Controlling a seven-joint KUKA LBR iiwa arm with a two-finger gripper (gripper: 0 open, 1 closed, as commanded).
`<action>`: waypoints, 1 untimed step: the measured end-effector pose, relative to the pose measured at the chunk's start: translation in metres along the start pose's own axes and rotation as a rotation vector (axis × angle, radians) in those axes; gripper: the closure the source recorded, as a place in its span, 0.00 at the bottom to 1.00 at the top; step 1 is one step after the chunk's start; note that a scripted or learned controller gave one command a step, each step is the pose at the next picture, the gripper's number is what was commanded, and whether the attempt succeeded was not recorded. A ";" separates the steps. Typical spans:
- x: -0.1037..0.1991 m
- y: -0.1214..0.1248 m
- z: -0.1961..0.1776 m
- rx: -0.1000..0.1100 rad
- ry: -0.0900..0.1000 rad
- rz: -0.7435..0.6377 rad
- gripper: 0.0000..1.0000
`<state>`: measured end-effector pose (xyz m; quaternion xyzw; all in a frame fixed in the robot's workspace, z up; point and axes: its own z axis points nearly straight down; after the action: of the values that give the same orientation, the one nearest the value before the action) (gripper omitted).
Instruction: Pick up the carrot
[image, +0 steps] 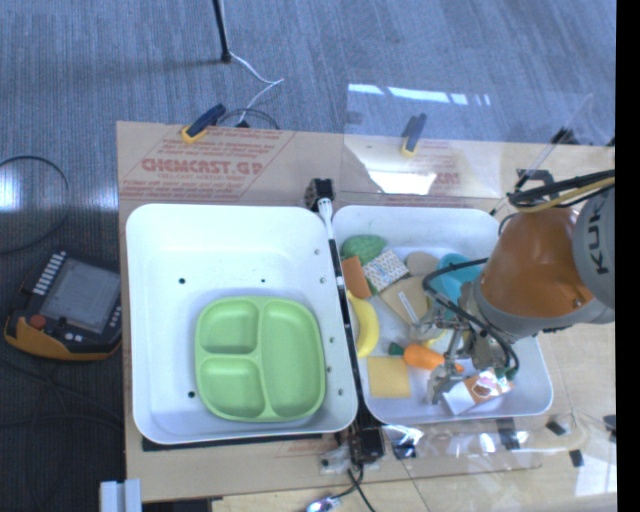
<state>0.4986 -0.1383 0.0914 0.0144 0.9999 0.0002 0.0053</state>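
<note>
one tapered, glossy orange carrot (424, 355) beside the metal gripper (450, 372), its state impossible to tell

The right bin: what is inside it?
The right bin holds the carrot, a banana, a yellow block and a green item. The gripper and arm cover its right part.

Left bin (160, 240): green divided plate (262, 358). Right bin (530, 395): carrot (423, 355) near centre, just beside yellow block (389, 378) and banana (366, 326); green item (364, 246) at far corner. Gripper (452, 368) low over right bin, beside carrot, nothing seen held. Orange-banded arm (535, 265) entering from right.
</note>
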 end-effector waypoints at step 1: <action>0.008 -0.009 0.000 0.001 -0.006 0.435 0.00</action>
<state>0.4900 -0.1475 0.0916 0.2300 0.9731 0.0008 0.0083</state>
